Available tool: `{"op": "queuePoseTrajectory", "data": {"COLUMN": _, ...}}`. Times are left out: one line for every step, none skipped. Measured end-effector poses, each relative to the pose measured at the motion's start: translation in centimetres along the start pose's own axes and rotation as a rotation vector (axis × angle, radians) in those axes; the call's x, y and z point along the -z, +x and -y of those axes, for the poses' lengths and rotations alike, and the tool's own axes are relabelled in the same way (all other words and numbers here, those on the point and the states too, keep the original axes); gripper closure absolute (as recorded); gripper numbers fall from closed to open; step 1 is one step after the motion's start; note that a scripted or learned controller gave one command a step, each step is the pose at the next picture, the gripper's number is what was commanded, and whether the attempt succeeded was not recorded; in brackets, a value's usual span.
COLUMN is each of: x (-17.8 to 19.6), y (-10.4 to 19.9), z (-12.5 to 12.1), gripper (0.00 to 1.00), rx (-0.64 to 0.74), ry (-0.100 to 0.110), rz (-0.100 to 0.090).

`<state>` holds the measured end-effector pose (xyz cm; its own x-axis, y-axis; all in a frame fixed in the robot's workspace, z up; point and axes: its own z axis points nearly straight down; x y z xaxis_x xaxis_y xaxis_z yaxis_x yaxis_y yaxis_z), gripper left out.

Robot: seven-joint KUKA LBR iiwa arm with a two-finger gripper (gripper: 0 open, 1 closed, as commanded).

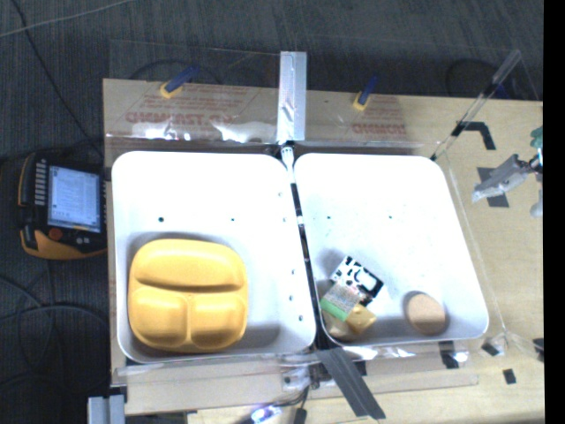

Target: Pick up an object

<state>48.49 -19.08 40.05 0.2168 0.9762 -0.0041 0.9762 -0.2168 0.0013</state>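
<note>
Pincer state cannot be told. Large yellow plastic moulded block (187,292) is seen in left white bin (177,170); tan oval lump (425,312) in right white bin (388,179).

Big yellow lumpy plastic piece (187,292) smooth, bit glossy; two shallow white plastic bins (203,184) matt; tan wooden bench (508,237) dull.

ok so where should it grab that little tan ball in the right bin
Probably straight from above, fingers closing across the widest part of the tan ball. It is small and rounded, lying apart from the packets, though the right bin wall is close on its near side.
</note>
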Motion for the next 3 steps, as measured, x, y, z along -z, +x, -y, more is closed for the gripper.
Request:
{"op": "queuePoseTrajectory", "data": {"x": 0.9, "y": 0.0, "z": -0.1, "gripper": 1.0, "rx": 0.0, "ry": 0.0, "rz": 0.004}}
{"op": "queuePoseTrajectory", "data": {"x": 3.4, "y": -0.8, "z": -3.8, "gripper": 1.0, "rx": 0.197, "ry": 0.0, "rz": 0.0}}
{"op": "queuePoseTrajectory", "data": {"x": 3.4, "y": -0.3, "z": -6.3, "gripper": 1.0, "rx": 0.481, "ry": -0.001, "rz": -0.001}}
